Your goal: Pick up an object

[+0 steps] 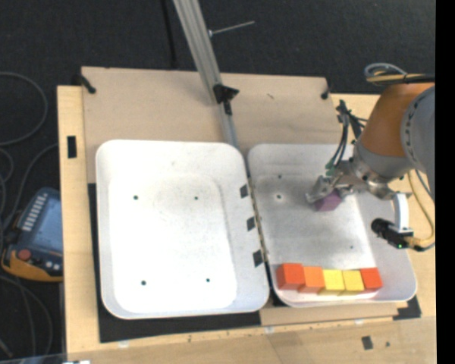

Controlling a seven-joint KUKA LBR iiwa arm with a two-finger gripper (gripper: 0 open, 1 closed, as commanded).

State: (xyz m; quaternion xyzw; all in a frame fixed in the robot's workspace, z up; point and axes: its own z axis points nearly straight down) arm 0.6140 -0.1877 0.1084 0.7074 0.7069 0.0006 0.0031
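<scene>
- My tool (324, 193), on the grey arm with the orange band (385, 127), sits low over the right-hand shallow white plastic bin (303, 161), in its upper middle part.
- A small purple block-like object (330, 201) lies right under the tool tip, touching it or nearly so; too small and blurred to say which.
- Cannot tell how far my tool is open, nor whether it has hold of the purple object.
- Well below the tool, along the near wall of the same bin, lies a row of orange and yellow blocks (330, 278), side by side and touching.
- To the tool's left, the second shallow white bin (171, 226) sits edge to edge with mine on the wooden table (174, 89).
</scene>
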